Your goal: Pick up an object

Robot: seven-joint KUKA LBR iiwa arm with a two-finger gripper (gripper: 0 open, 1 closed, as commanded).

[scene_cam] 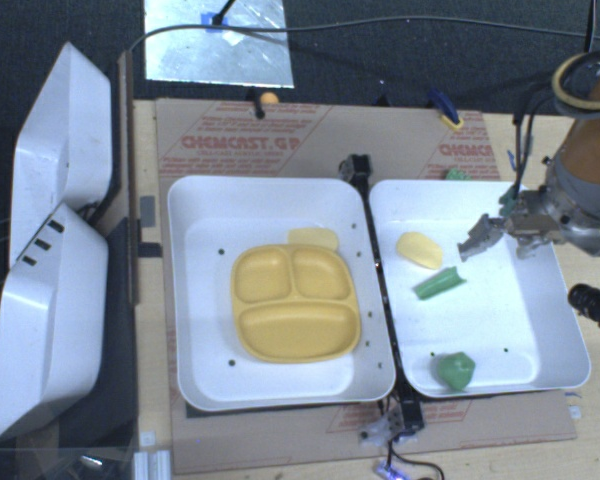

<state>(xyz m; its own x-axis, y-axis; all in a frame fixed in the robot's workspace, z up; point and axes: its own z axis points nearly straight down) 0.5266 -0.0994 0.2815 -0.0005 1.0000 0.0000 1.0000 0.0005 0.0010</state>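
The right bin (pixel 540 363) holds three loose things. A pale yellow lump (pixel 420 249) lies near its left wall, a green elongated piece (pixel 439 284) sits just below that, and a green rounded piece (pixel 456 370) rests by the front rim. My gripper (pixel 502 242) hangs over the upper right part of this bin, to the right of the yellow lump and apart from it. It is open, its two grey fingers (pixel 476 239) spread with nothing between them.
The left bin (pixel 195 268) bears a yellow divided tray (pixel 296 302) with a small pale yellow piece (pixel 313 237) at its far edge. A black clamp (pixel 356 166) sits where the two bins meet. Cables run across the back.
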